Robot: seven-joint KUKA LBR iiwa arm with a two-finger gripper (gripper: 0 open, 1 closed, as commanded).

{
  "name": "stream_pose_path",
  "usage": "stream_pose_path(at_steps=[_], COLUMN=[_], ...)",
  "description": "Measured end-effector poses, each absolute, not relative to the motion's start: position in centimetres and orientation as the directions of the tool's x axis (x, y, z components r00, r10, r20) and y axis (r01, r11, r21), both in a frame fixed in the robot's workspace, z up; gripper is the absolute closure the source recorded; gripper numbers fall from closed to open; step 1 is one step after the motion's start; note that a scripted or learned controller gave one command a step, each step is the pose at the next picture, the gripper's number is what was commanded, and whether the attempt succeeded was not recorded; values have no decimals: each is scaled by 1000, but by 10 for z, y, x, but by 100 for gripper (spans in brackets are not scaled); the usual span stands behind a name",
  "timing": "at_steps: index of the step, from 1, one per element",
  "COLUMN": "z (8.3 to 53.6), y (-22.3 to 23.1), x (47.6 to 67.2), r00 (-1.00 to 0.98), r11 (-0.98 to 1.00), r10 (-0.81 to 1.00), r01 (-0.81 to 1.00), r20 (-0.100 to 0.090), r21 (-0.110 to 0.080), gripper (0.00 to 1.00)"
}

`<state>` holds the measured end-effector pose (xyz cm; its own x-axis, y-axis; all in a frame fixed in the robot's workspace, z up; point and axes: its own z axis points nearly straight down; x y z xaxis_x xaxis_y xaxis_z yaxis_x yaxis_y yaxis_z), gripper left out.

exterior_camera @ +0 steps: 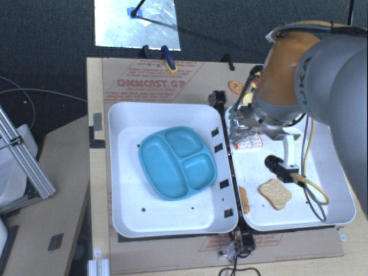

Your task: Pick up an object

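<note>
Camera view: the arm's bulk hides much of the right bin (322, 209); the tool (244, 130) sits low near the divider, its state impossible to tell. A toast slice (275, 193) lies in that bin. The left bin (123, 125) holds a blue divided plate (177, 162).

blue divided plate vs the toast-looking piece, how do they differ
The blue divided plate is far larger than the toast piece. The plate is blue with three compartments; the toast piece is tan and flat. The plate lies in the left bin, the toast piece in the right bin. Both lie flat, untouched.
</note>
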<state>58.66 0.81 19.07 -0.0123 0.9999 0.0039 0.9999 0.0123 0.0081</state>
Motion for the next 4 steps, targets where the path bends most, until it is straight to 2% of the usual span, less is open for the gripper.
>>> stream_pose_path(at_steps=[1,2,3,4], z=[268,322,227,306], y=[48,139,187,120], x=[529,486,485,521], r00=[-9,-15,-8,5], r11=[9,15,8,-5], r10=[1000,1000,1000,1000], r01=[1000,1000,1000,1000], r20=[4,5,0,0], r21=[7,7,-6,11], gripper=[100,100,100,100])
